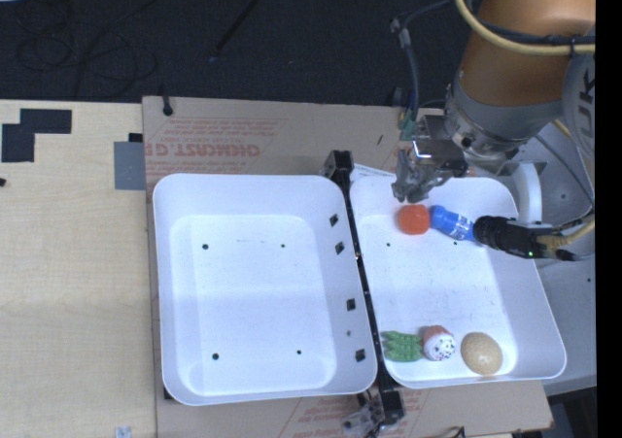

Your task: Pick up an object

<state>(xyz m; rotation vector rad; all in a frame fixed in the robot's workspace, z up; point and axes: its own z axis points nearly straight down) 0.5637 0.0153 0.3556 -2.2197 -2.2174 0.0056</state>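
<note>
Camera view: gripper [416, 195] low over right bin's [530, 329] far edge — just above orange ball [413, 219]; finger opening cannot tell, no visible hold. Blue bottle [451, 222] beside ball. Near edge: green toy [400, 345], spotted ball [438, 344], tan egg [481, 353]. Left bin [175, 232] alongside.
</note>
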